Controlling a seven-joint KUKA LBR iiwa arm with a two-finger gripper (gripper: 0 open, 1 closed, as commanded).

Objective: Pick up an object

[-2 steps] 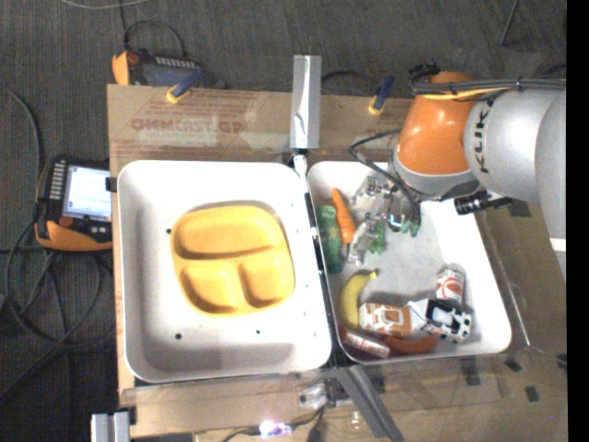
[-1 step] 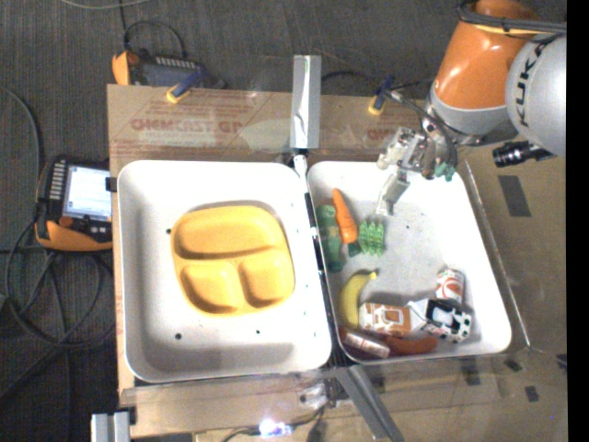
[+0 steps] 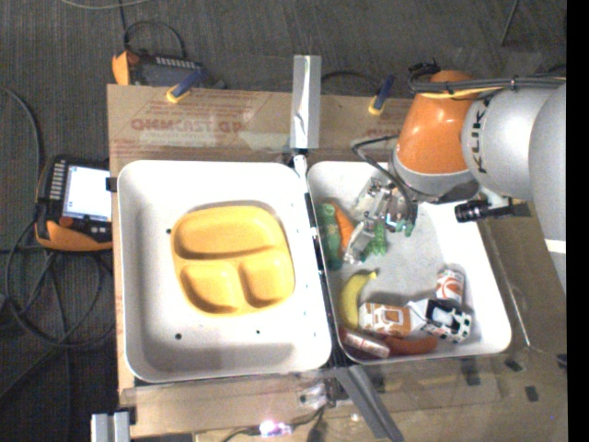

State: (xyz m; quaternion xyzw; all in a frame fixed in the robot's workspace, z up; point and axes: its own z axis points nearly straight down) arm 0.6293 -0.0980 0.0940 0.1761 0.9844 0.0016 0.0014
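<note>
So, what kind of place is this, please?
Most likely a robotics lab test bench, not a kitchen. A grey and orange arm reaches over two white bins; the right bin holds toy-like food such as a banana, and a handheld control pendant lies among cables on the carpet.

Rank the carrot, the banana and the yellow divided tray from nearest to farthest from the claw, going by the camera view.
1. Orange carrot, just left of the claw, in the right bin.
2. Yellow banana, below the claw, same bin.
3. Yellow plastic divided tray, in the left bin.
</note>
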